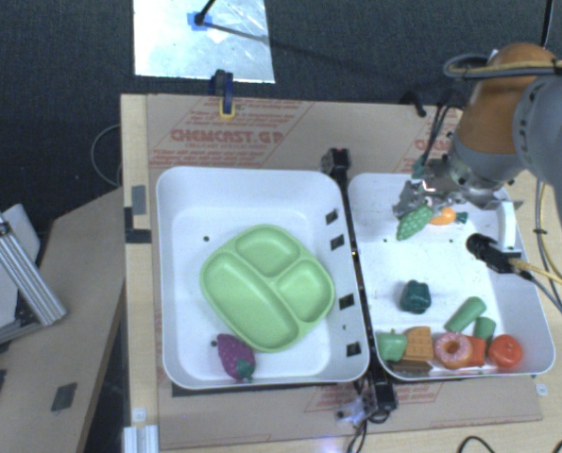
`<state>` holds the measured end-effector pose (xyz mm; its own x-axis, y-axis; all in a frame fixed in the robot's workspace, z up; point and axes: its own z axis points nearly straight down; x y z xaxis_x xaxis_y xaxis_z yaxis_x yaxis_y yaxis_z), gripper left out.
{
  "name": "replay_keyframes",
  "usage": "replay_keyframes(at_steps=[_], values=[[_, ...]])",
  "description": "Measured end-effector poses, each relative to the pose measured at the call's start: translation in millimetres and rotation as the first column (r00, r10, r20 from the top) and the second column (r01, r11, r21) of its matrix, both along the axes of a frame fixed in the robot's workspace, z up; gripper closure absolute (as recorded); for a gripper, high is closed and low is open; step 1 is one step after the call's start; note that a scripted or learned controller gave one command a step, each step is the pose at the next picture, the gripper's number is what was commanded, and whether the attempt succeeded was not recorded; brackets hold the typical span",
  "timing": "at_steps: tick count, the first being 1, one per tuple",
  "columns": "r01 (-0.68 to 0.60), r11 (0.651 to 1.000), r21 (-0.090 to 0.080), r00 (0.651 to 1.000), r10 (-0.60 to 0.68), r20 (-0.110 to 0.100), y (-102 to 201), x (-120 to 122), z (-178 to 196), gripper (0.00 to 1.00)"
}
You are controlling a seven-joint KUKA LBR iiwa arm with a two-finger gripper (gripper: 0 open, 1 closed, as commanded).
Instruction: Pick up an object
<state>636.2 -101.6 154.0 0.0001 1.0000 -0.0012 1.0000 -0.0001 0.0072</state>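
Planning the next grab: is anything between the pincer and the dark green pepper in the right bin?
Nothing visible: bare bin floor separates the pincer, above a green bumpy toy, from the dark green pepper.

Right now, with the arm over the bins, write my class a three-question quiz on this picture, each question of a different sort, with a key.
1. True or false: the green divided plate lies in the left bin.
2. Which item lies nearest the gripper? A) the purple grapes B) the green bumpy toy C) the pink donut
3. Fill in: the red tomato sits in the ______ near corner of the right bin.

Key: 1 true; 2 B; 3 right.
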Motion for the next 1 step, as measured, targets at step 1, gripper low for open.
replay_keyframes(at_steps=[1], values=[[-0.006,1.0,0.0,1.0,0.006,0.002,5.8,1.9,63.7,1.0]])
